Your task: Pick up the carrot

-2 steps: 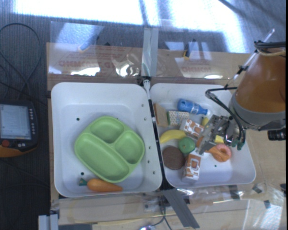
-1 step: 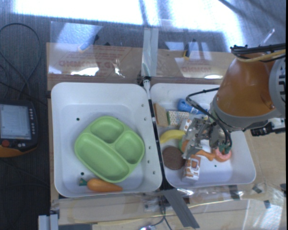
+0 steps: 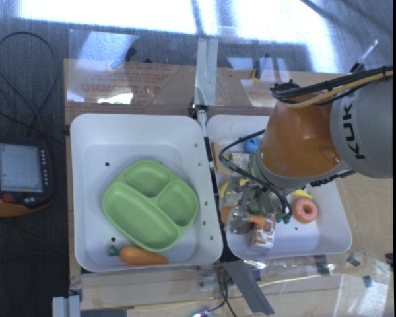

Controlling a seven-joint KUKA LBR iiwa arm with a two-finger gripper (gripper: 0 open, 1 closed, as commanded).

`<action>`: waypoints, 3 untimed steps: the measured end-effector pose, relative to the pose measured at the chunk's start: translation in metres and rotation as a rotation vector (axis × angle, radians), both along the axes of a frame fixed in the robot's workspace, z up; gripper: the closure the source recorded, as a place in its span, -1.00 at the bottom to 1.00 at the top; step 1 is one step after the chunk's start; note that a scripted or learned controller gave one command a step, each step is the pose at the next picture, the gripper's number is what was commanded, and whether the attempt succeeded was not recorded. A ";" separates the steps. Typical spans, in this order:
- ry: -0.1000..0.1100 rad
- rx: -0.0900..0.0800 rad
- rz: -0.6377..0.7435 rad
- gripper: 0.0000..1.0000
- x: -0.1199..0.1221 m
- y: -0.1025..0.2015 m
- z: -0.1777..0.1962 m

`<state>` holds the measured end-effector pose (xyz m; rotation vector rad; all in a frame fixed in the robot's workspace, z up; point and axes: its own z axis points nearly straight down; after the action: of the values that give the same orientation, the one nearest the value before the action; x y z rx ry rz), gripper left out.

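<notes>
Gripper (image 3: 251, 203) state cannot be told amid right-bin clutter. From the green plate (image 3: 152, 205), the carrot (image 3: 143, 257) is found just below, seemingly touching; a lengthwise-straddling approach is advised.

The carrot (image 3: 142, 256) is orange, with a small dark green stub at its blunt end. It lies flat on the floor of the left bin (image 3: 86, 177), close to that bin's near wall and roughly parallel to it. Its stub end points toward the bin's left side and its tapered tip toward the right. It rests just below the green divided plate (image 3: 152, 205), almost touching the plate's near rim, and nothing covers it.
</notes>
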<state>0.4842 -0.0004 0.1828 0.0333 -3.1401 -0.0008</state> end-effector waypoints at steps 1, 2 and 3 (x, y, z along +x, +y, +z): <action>-0.011 -0.002 0.455 1.00 0.018 -0.005 0.209; -0.007 -0.001 0.821 1.00 0.012 -0.027 0.209; -0.001 0.003 1.070 1.00 0.007 -0.089 0.087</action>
<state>0.4915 -0.0895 0.2700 1.6302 -2.6846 -0.0042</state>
